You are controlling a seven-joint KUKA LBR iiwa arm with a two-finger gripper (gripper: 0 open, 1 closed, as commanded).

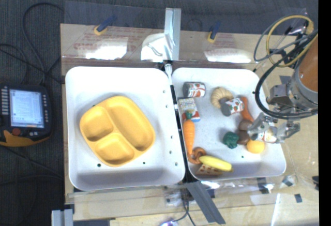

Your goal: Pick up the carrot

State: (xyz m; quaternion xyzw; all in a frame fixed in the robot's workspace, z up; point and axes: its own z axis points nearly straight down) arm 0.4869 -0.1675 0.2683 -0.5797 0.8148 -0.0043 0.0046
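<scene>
Grey metal and an orange band mark my arm where it enters from the right of the overhead camera view, looped with black and yellow cables, the wrist bent down over the right bin's (269, 168) far-right side. My pincer (269, 133) hangs low over a cluster of toys there, just beside a round orange-yellow fruit (255, 146) and a brownish lump (244, 126); whether its tips are spread or pressed together I cannot tell, since the metal parts blur into one another at this slant, and nothing is seen pinched in it.

The carrot (189, 136), smooth and tapered, lies lengthwise along the left wall of the right bin, well apart from my pincer. Just above it stands a small printed carton (187, 108), and above that a can (195, 89) on its side. At the carrot's lower end are a glossy yellow banana (215, 163) and a brown pretzel-like piece (197, 155). Mid-bin sit a tan croissant shape (221, 95), a dark green knobbly vegetable (231, 139) and a small red-and-white package (236, 106).

The left bin (77, 168), shallow white plastic with rounded corners, holds a yellow moulded tray (117, 130) with three compartments, set at a tilt. A black handheld control pendant (25, 114) with a lit screen lies on the dark carpet to the left of the bench.
</scene>
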